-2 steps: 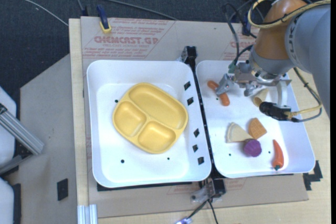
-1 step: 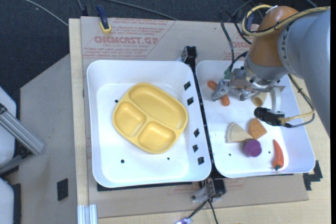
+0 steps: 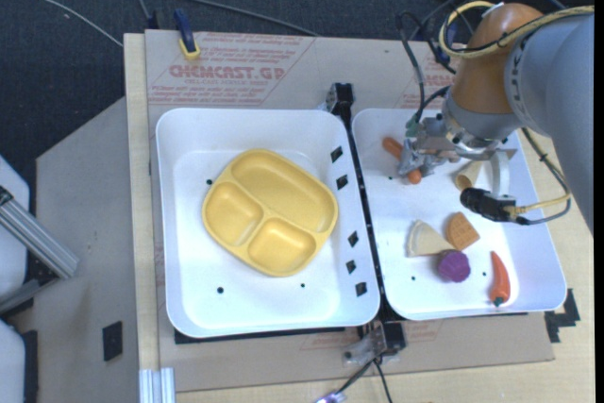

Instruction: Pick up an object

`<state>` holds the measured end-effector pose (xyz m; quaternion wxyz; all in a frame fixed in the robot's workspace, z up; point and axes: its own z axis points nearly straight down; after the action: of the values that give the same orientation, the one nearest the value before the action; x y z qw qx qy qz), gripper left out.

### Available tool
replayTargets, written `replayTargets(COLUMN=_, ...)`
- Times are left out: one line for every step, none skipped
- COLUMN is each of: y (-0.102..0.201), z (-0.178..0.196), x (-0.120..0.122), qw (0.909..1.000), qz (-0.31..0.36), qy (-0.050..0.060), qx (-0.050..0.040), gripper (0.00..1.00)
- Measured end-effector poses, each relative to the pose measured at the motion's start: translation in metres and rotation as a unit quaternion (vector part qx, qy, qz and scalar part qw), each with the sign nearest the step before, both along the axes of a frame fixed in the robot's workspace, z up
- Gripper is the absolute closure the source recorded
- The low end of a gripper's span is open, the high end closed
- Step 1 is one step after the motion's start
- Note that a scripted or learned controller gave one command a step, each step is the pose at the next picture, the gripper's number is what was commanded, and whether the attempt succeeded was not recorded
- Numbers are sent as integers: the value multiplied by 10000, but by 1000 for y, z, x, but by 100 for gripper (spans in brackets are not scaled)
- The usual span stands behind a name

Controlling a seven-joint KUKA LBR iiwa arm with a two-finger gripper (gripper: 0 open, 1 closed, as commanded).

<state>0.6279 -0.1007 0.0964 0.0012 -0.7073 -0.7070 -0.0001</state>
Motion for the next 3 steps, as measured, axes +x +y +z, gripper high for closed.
replayTargets(y=-2, z=63, x=6, qw=10000, qz=6, qy=-35, qx=-13, gripper=100)
replayTargets(y=1, z=122, x=-2, qw=10000, qz=8, qy=-43, qx=-13, gripper=100)
replayTargets(y=1, z=177, x=0, qw=10000, qz=8, qy=-48, qx=-15, gripper=100)
